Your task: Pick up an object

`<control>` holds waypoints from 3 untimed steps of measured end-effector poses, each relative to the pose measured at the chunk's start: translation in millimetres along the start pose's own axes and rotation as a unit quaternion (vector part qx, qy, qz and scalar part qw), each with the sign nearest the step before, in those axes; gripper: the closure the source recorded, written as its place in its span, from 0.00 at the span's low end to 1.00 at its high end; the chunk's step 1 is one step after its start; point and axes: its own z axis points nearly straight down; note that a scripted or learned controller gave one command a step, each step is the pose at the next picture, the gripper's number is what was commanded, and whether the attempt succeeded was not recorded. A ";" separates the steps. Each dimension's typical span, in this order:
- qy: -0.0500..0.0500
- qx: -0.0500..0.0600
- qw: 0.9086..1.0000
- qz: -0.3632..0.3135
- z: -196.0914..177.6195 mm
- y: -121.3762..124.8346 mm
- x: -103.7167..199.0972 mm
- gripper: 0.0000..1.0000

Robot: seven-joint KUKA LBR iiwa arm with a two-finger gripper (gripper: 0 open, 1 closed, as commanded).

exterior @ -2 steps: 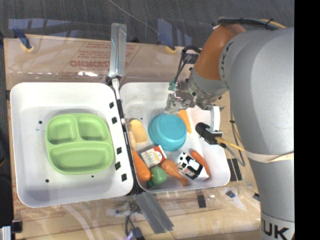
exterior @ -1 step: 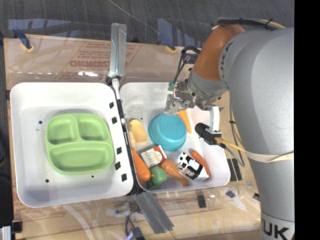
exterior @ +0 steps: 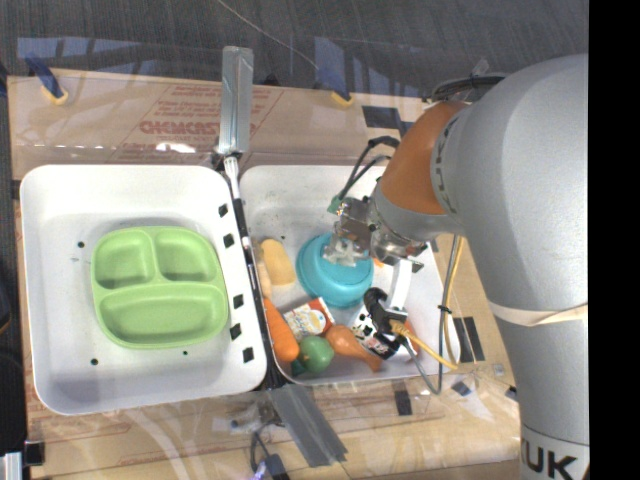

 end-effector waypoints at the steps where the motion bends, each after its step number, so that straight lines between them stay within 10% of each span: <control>1: -0.001 -0.004 0.989 0.145 7.3 39.0 43.6 0.00; 3: 0.001 -0.003 0.905 0.424 11.4 61.6 52.4 0.00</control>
